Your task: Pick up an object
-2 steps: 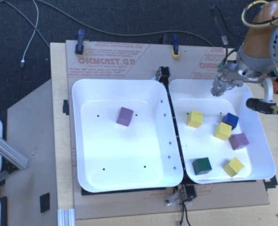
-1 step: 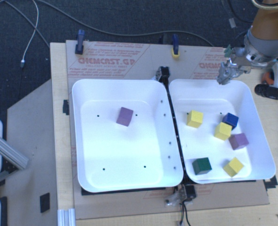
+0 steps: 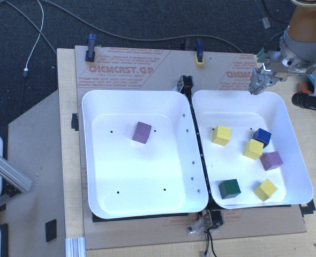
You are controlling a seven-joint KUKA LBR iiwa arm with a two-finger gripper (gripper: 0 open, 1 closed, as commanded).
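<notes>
Bins side by side on the tabletop [image 3: 67, 143], read from the left. Left shallow white plastic bin [image 3: 93, 197]: one small purple cube [image 3: 142, 132], lying alone toward the upper middle of the floor, well apart from everything else. Right shallow white plastic bin [image 3: 294, 143]: six small blocks. First a yellow cube [image 3: 221, 135] near the upper left, then a dark green cube [image 3: 229, 188] low near the front wall. Further right a cluster: a blue cube [image 3: 262, 136] touching or just beside a second yellow cube [image 3: 253, 149], a second purple cube [image 3: 271, 160] just beside that, and a third yellow cube [image 3: 265, 189] near the front right.

Hand [image 3: 258, 84] of the grey and orange arm hangs over the far rim of the right bin, near its upper right corner. Nothing between its fingers; whether they are spread or pressed together I cannot tell, too small and dark.

Key relation: every block lies nearer the camera than the hand. Nearest is the blue cube, almost straight below it in this view; the first yellow cube sits down and to the left, standing clear of neighbours, probably the easier target. The purple cube in the left bin is farthest.
</notes>
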